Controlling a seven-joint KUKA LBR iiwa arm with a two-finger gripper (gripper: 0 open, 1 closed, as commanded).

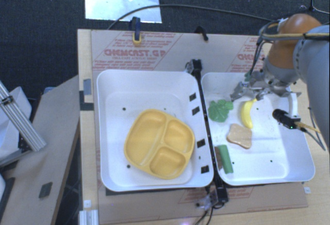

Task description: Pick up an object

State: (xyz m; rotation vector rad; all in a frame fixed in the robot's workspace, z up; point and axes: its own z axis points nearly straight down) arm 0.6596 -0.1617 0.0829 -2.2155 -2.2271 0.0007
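Camera view: two-finger gripper [251, 93], spread, hovers over the curved yellow plastic banana [247, 113] near the right white bin's [299, 167] far edge; closing may nudge its slick curve aside, gripping nothing.

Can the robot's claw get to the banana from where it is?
Probably yes. The claw hovers right above the banana in the right bin, and nothing covers it. The green leafy toy and bread slice lie beside it, apart.

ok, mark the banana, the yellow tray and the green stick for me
banana [247, 114], camera view, middle of its curved body
yellow tray [160, 143], camera view, ridge where its compartments meet
green stick [225, 159], camera view, middle of its length
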